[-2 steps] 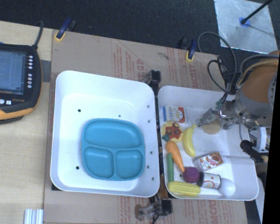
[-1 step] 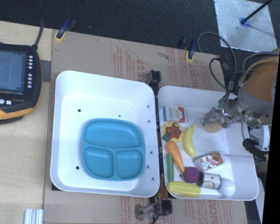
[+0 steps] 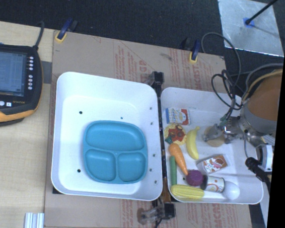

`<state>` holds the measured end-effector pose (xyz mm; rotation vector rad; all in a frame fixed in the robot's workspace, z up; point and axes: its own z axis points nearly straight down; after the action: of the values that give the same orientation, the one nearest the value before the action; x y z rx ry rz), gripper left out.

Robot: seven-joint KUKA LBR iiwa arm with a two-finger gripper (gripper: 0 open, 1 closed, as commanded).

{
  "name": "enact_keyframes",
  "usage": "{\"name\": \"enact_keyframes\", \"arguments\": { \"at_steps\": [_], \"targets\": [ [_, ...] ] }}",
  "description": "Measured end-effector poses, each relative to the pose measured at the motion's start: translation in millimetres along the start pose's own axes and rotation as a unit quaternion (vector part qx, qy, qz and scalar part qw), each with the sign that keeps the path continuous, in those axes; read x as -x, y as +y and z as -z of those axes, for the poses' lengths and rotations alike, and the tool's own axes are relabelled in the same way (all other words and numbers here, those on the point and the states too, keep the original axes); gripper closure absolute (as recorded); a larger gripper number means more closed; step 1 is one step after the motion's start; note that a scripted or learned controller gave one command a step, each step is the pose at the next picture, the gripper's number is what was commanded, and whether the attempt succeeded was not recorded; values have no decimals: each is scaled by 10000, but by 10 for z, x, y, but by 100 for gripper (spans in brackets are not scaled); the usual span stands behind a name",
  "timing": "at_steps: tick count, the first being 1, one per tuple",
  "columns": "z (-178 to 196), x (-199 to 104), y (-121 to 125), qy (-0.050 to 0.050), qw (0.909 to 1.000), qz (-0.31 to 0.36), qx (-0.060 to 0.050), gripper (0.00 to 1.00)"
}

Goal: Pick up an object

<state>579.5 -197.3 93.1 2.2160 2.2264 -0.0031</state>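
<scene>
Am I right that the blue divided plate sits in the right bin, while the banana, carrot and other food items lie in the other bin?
Not quite: the camera view shows the blue divided plate in the left bin. The banana, carrot and other food items lie in the right bin.

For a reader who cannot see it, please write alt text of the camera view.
The arm's gripper hangs over the right bin, near a banana, a carrot and other toy food. The left bin holds a blue divided plate.
</scene>
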Motion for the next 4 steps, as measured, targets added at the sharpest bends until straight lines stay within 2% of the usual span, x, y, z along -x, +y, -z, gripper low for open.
{"name": "enact_keyframes", "arguments": {
  "at_steps": [1,2,3,4],
  "targets": [
    [4,-666,-91,5,10000,11,8,100],
    [994,-1291,47,10,10000,1,-4,100],
    [990,-1288,43,10,10000,-1,-9,0],
    [246,-1000,366,-1,10000,-6,-17,0]
  ]
}}
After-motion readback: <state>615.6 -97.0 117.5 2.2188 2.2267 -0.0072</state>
